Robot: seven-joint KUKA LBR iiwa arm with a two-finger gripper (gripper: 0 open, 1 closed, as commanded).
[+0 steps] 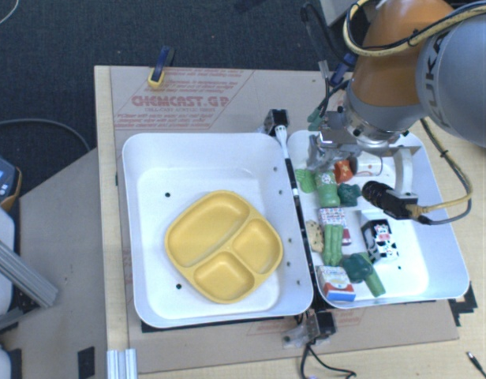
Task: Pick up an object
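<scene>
Yellow tray fills left bin; toys crowd right bin; jaws' state unclear.

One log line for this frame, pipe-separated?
arm over right bin | claw low among toys | yellow tray in left bin

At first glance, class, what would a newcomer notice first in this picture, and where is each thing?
The yellow tray, split into three compartments, lies alone in the left bin. The arm, grey with an orange band, reaches in from the right and hangs over the far end of the right bin. That bin holds a crowded heap of small toys, mostly green, along its left side.
</scene>
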